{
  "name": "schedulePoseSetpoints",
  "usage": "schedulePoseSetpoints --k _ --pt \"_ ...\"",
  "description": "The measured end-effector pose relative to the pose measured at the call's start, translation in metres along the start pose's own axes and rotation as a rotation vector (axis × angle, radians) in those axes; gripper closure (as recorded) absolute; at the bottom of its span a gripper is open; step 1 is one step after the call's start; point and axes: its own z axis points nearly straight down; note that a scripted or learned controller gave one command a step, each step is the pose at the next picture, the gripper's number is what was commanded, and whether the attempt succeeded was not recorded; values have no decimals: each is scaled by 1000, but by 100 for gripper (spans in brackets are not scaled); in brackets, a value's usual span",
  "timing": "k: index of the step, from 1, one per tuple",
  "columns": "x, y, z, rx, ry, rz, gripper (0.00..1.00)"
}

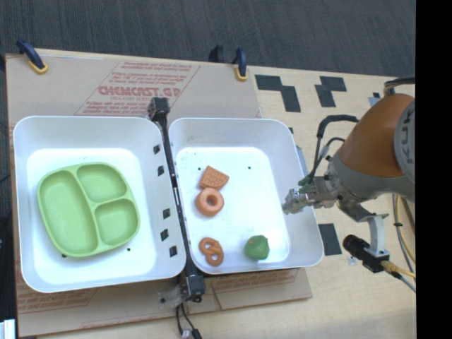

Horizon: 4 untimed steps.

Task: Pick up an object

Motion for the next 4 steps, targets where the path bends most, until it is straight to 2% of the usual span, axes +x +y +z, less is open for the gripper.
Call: schedulePoseSetpoints --k 1,2,3,4 --pt "0 0 0 1 0 -1 0" --pt "1 43 101 2 1 -5 0" --pt "3 63 92 2 2 -2 0" --pt "24 139 101 1 2 -1 0"
